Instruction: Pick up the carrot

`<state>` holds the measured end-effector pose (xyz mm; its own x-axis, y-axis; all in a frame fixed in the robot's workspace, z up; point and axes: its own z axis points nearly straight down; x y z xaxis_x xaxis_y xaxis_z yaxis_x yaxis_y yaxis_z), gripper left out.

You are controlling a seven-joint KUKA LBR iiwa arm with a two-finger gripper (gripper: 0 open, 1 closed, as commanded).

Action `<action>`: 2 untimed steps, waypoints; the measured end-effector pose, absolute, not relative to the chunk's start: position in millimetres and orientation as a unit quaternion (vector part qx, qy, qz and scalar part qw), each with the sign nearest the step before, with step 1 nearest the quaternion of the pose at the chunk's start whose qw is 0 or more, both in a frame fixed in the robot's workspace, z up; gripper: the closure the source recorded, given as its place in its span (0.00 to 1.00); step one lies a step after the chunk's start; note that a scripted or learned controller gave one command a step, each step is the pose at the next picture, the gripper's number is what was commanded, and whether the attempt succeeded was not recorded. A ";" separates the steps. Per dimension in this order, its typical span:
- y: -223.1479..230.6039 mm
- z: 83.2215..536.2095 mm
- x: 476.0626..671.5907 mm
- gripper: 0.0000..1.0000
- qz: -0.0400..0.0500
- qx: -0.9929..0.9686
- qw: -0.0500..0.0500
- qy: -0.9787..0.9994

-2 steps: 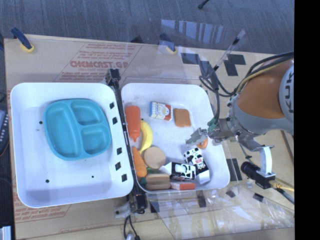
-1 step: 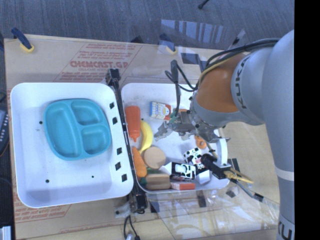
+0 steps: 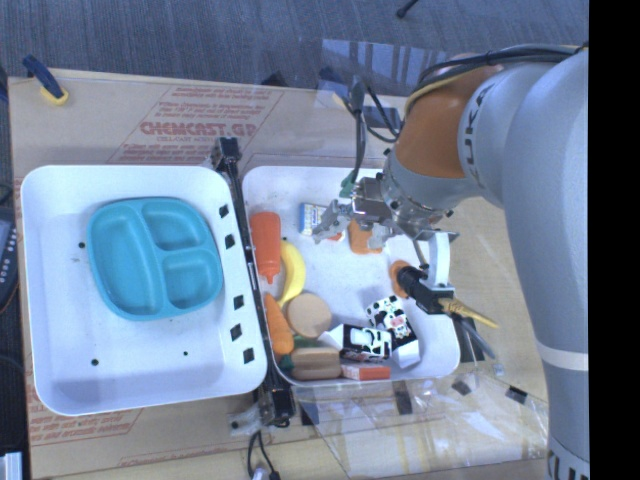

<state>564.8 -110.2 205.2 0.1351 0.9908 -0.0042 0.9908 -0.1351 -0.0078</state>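
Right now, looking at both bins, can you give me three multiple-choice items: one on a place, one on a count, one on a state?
1. The blue divided plate lies in:
A. the left bin
B. the right bin
C. the bench

2. Bananas in the right bin:
A. none
B. one
C. three

3. The carrot is:
A. in the hand
B. on the plate
C. lying in the right bin

Answers:
A, the plate sits in the left bin.
B, one banana shows.
C, the carrot lies along that bin's left wall, apart from the hand.

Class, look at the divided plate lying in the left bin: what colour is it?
The divided plate is light blue, seen best in the camera view.
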 end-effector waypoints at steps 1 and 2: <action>-101.2 269.2 526.9 0.00 0.000 -0.748 0.000 -0.664; -78.1 235.3 514.0 0.00 0.004 -0.840 0.005 -0.543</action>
